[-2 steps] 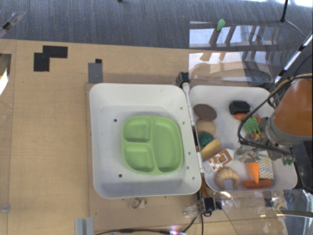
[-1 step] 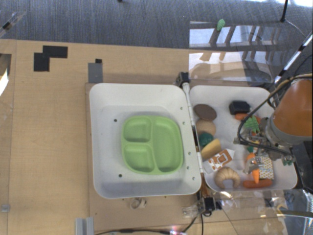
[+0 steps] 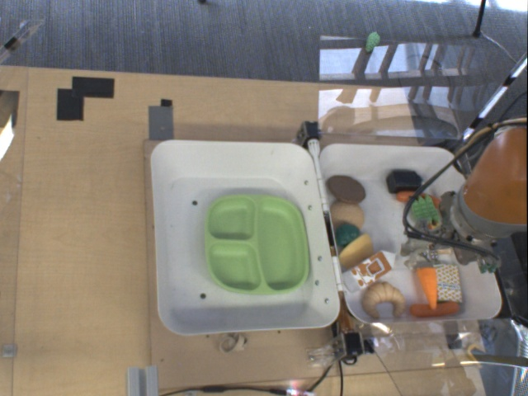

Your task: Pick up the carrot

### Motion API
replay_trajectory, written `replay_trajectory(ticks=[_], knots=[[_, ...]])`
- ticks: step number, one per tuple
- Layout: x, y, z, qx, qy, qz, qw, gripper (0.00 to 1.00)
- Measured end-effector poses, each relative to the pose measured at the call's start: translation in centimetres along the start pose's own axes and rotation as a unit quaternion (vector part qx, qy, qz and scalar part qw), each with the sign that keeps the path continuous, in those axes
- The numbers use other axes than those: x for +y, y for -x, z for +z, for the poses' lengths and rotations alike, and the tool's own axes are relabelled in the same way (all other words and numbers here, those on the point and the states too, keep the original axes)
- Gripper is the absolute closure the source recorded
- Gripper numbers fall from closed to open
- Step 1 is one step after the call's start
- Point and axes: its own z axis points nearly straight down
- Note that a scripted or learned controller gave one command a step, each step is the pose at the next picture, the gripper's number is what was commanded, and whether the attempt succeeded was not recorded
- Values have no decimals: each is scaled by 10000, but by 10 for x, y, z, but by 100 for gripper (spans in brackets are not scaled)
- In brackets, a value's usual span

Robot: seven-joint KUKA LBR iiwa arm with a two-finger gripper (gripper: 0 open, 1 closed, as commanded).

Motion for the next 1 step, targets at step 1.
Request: replay_trajectory(ticks=[1], knots=[[0, 0, 0, 4, 2, -2, 10000, 0]])
